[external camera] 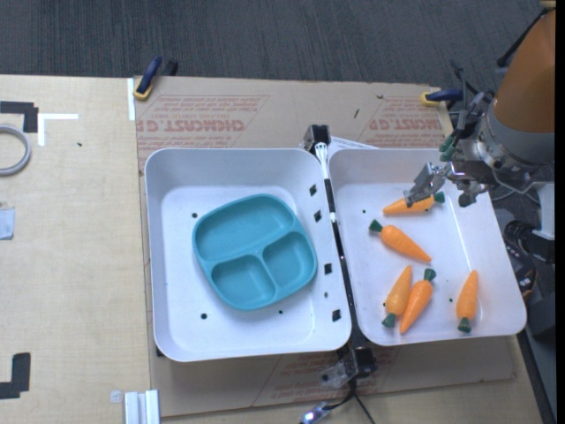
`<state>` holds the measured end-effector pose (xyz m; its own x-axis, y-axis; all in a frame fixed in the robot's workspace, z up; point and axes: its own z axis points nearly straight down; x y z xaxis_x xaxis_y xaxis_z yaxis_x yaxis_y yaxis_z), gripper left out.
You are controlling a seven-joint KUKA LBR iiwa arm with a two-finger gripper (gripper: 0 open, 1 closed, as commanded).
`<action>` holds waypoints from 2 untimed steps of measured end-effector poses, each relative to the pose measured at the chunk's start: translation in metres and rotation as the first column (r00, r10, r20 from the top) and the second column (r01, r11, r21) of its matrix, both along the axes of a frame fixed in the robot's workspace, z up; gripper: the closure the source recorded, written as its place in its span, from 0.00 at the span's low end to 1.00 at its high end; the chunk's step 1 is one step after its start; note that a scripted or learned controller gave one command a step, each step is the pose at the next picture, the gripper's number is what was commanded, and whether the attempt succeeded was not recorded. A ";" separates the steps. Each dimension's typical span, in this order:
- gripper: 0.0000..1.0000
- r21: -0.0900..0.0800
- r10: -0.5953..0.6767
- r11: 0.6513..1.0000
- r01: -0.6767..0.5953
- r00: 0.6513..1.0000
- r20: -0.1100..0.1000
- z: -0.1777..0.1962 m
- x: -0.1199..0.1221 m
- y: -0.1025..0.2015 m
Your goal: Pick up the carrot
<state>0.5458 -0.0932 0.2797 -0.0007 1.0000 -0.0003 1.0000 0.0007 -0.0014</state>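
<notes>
Gripper (430,186) low in the right bin (494,329), touching the top carrot (410,206) at its leafy end; finger state: cannot tell. Risk: an end-on grasp may let the carrot slip or pivot out. Four other carrots lie nearer the bin's front rim.

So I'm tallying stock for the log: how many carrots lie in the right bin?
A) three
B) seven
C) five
C: five carrots lie in the right bin, one of them at the claw near the back wall.
</notes>
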 end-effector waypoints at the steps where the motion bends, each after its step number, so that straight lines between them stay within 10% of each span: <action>1: 0.00 0.000 -0.003 1.000 0.003 1.000 0.000 -0.155 0.015 0.001; 2: 0.00 0.001 -0.003 1.000 0.003 1.000 0.000 -0.187 0.016 -0.035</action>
